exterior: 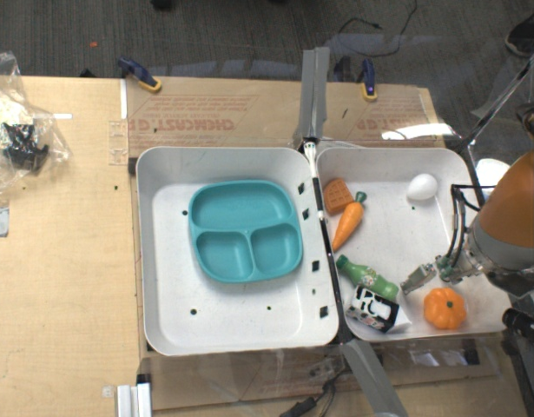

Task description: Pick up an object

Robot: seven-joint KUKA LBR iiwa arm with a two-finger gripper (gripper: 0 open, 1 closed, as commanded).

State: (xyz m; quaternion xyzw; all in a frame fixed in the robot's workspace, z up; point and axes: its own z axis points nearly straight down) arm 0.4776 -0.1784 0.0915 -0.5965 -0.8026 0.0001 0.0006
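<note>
Fingers [420,277] look nearly pressed together, pinching nothing. Gripper [420,278] low in right bin [384,165], near front-right corner, between bottle [367,276] and pumpkin [444,307]. You're at approach step; next, spread fingers, centre over pumpkin, descend.

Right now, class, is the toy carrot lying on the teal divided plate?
No. The toy carrot lies in the right bin; the teal divided plate sits in the left bin.

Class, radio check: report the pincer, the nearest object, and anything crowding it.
Pincer low in right bin, nothing gripped. Pumpkin just beside it. Green bottle close on other side.
</note>
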